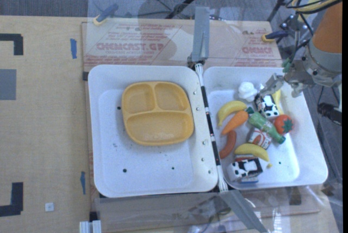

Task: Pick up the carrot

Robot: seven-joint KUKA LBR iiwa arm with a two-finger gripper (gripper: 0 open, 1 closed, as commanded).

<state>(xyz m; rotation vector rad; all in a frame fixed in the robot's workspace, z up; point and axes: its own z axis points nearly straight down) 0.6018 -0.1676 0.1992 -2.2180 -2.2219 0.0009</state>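
Orange and tapered, the plastic carrot point(235, 122) lies in the right-hand shallow white bin point(312, 164), near its left wall, slanting from lower left to upper right with its green stub toward the bin's middle. A curved yellow banana point(232, 109) rests just above it, touching or nearly so, and a reddish sausage point(228, 144) sits just below. The two-finger gripper point(273, 86) hangs over the bin's upper right part, near a small black-and-white cow figure point(268, 107), well apart from the carrot; whether its pincer is apart or together cannot be told from this angle. To do the step well, the arm would likely need to travel left across the clutter, turn the wrist so the pincer closes across the carrot's narrow width, and descend on its middle, where neither banana nor sausage crowds it. The same bin also holds a white lump point(247, 89), a green bottle-like piece point(266, 128), a red tomato point(283, 124), a second banana point(252, 151) and a black-and-white carton point(245, 169). The left-hand white bin point(109, 172) holds a yellow three-compartment plate point(157, 112).
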